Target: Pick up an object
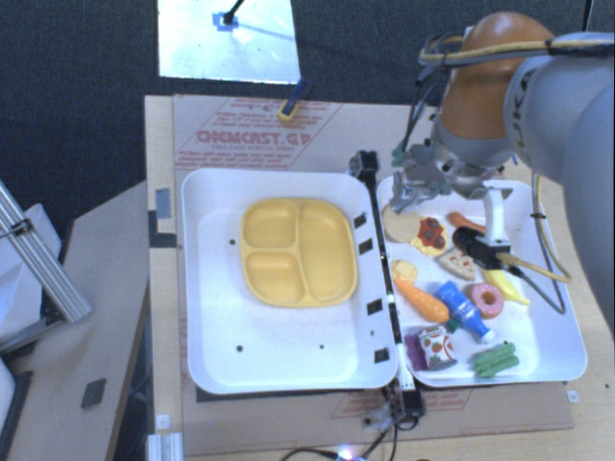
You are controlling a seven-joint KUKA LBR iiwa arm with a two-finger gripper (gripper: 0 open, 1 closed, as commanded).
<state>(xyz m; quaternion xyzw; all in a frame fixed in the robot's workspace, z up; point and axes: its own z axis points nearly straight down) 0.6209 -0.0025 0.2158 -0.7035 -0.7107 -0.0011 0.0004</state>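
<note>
Two shallow white bins sit side by side on a worktop. The left bin (207, 353) holds a yellow divided plate (296, 251). The right bin (567, 349) holds toy food: a pizza slice (431, 232), a carrot (421, 301), a blue bottle (466, 310), a pink doughnut (487, 301), a banana (505, 287), green beans (495, 359) and a small packet (434, 347). The grey arm's jaws (415, 188) hang over the right bin's far left corner, above the food; whether they are open or closed cannot be told.
</note>
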